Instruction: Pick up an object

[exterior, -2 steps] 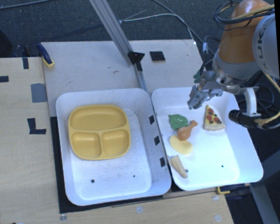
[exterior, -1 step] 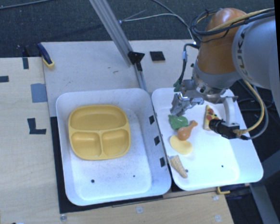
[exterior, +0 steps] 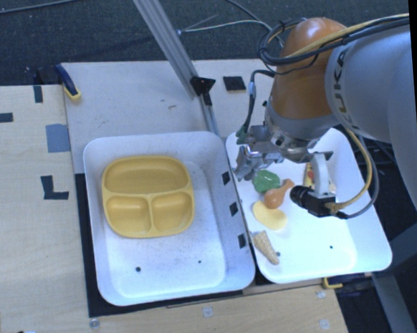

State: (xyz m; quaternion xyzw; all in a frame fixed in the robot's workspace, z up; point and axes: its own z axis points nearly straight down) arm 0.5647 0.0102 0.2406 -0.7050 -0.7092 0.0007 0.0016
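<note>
Inside the left bin [exterior: 116, 277], a yellow divided plate [exterior: 148, 195]; right bin [exterior: 344, 252]: toy foods [exterior: 271, 200] under the tool [exterior: 247, 159] (grip state unclear)

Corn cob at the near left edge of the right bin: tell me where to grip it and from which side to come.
Grip the corn cob across its middle, coming straight down from above. It lies flat and slim, running diagonally, so the fingers should probably close across its narrow width. The right bin has its left wall close beside it, so a sideways approach looks cramped. The pale yellow piece lies just beyond its upper end.
</note>
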